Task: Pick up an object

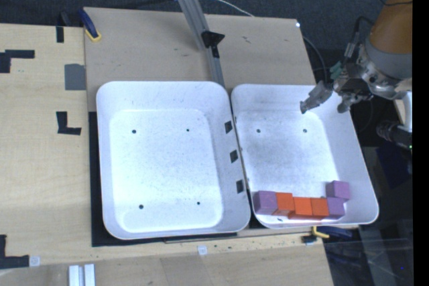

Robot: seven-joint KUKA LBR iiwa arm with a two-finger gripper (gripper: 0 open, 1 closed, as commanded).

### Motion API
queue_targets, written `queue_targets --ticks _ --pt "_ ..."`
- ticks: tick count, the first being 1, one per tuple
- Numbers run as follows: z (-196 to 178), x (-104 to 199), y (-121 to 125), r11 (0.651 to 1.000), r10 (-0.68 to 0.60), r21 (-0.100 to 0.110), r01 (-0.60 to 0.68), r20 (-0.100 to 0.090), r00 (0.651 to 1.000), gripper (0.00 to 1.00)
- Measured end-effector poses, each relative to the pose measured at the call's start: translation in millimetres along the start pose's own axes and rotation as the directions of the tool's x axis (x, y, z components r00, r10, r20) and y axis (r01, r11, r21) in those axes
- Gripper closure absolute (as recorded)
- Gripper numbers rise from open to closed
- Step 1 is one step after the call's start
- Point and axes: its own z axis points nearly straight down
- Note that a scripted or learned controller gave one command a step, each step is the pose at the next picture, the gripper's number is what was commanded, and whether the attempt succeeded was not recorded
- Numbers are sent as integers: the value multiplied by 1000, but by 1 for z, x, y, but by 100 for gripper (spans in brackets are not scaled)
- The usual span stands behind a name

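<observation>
A row of small blocks lies along the near wall of the right bin (pixel 281 144). A purple block (pixel 266 201) is at its left end, followed by orange blocks (pixel 303 207). At the right end, one purple block (pixel 340 190) sits just behind another (pixel 335 206). My gripper (pixel 329 102) hangs over the bin's far right corner, well away from the blocks. It is open, and nothing is between its fingers (pixel 312 102).
The left bin (pixel 161 164) stands beside the right one, with black clips (pixel 233 155) along their shared edge. A slanted metal pole (pixel 191 7) rises behind the bins. Blue-yellow clamps sit at the bench's far left (pixel 90 27) and near right (pixel 332 232).
</observation>
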Motion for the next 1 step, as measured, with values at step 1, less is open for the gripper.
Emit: queue_targets --ticks 1 --pt "90 54 5 1000 -2 8 2 -2 1000 0"
